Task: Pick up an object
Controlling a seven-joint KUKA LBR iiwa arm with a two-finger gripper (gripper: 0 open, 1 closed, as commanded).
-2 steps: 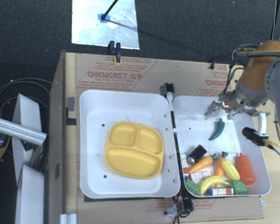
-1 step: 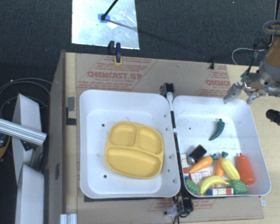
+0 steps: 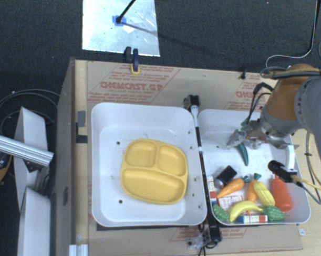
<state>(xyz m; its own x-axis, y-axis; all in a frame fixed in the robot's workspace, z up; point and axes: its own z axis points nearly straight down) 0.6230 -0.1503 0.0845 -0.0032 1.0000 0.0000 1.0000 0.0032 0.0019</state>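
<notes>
A slim green, pepper-like object [image 3: 243, 153] is seen pinched at its upper end between the narrowed fingers of the gripper [image 3: 246, 139], hanging above the bare far floor of the right bin [image 3: 218, 127]. The pick is judged made, with only a clear carry left. The other toys, a banana [image 3: 243, 207] and a carrot [image 3: 231, 187] among them, are left heaped at the near end. A yellow divided tray [image 3: 155, 171] is seen in the left bin [image 3: 104, 149].
</notes>
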